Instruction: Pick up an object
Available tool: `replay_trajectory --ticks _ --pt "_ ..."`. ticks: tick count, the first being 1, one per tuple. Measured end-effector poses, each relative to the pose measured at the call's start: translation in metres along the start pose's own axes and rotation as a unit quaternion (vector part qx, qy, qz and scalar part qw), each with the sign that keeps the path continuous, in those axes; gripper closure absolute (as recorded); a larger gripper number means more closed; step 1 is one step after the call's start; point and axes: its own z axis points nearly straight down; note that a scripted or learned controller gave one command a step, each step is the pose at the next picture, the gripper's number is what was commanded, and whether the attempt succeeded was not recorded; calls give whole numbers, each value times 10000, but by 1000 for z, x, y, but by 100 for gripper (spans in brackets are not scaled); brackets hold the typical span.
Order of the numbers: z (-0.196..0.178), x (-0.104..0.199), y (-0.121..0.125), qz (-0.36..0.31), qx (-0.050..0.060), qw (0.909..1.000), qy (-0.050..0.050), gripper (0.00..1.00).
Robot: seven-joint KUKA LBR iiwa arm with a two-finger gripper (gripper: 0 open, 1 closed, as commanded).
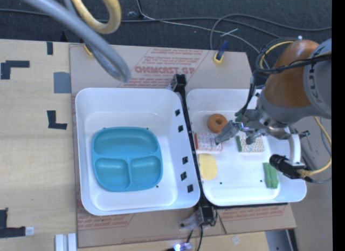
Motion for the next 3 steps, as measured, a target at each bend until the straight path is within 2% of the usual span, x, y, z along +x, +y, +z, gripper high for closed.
replay_trajectory --ticks 1,3 --pt "-8 0 3 -18 -68 10000 -6 0" --pt "102 -12 3 -6 -81 10000 -13 0"
